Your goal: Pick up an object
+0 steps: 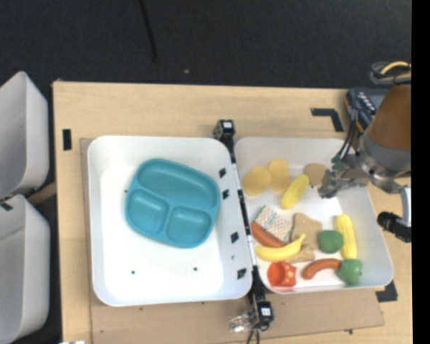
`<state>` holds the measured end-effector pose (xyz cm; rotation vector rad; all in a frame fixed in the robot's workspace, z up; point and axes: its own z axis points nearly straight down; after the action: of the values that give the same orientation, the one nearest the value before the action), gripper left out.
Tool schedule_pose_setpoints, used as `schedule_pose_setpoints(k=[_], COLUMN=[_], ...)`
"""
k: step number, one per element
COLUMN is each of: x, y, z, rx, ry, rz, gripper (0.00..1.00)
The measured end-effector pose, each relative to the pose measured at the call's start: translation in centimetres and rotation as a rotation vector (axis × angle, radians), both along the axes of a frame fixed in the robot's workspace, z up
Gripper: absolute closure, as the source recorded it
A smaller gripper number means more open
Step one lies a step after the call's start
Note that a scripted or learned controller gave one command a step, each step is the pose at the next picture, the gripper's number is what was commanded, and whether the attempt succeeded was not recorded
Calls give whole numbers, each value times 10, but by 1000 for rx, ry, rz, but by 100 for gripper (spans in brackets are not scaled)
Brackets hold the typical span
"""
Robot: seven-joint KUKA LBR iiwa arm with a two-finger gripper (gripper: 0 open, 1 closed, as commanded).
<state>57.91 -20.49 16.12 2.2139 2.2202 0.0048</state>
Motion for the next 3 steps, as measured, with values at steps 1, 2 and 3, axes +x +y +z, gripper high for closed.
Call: schedule_pose_setpoints(k=[1,2,3], x=[-1,1,-11], y=[-5,-7,52], z=[45,83,90], rx=[-1,-1,3], ry=[0,1,6], rz=[-1,0,4], gripper=[100,100,100])
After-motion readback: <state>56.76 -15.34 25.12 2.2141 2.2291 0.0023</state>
